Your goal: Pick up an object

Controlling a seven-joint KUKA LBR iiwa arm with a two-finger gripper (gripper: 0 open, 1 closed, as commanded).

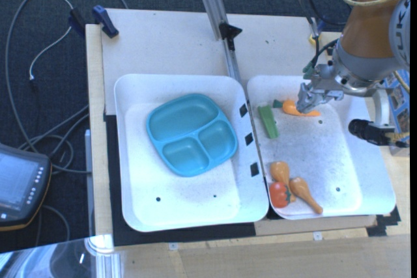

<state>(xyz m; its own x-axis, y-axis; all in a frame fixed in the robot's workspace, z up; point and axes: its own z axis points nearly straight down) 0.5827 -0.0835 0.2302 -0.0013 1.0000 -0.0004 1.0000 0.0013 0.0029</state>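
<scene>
Bench: pale board on dark carpet, bearing two shallow white bins side by side.
Left bin (130, 140): holds a blue divided plate (191, 133), near the middle.
Right bin (365, 185): holds a green block (268, 121), a carrot (294, 107), and by the near-left corner a tomato (278, 194) among two tan pieces (305, 194).
Claw (307, 103): low over the far part of the right bin, directly above the carrot's right half; opening hidden by the wrist, cannot tell; nothing visibly held.
Carrot: lies flat, long axis running left to right, leafy end pointing left toward the green block.
Key relation: carrot sits straight beneath the claw, so probably a short descent, closing across the long axis.
</scene>
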